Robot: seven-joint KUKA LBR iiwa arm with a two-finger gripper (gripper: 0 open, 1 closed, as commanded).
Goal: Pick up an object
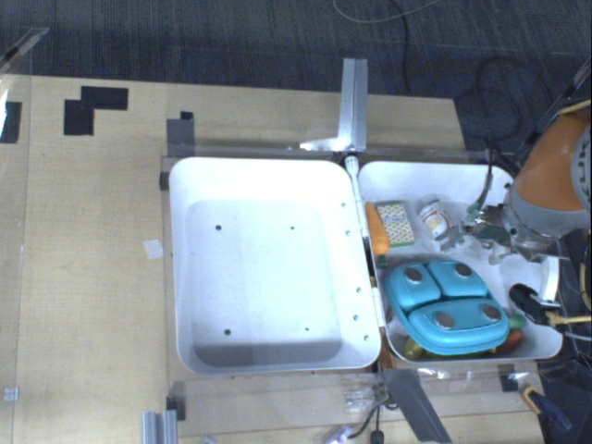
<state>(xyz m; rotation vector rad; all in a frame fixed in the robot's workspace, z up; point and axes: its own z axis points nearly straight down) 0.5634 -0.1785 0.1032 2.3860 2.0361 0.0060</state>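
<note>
2 white bins [259, 178], turquoise tray [444, 305], orange-edged checkered packet [392, 225]

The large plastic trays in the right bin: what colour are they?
Turquoise blue trays, with small grey spots in their hollows, as the camera view shows.

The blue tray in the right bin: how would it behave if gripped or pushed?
The blue tray looks like moulded plastic, so probably stiff and light. Its glossy, rounded lobes may slip from fingers. It lies on other items, so a push could rock it.

Dk blue carpet floor [231, 17] w/ cable [388, 3] behind light wood bench [83, 276].
</note>
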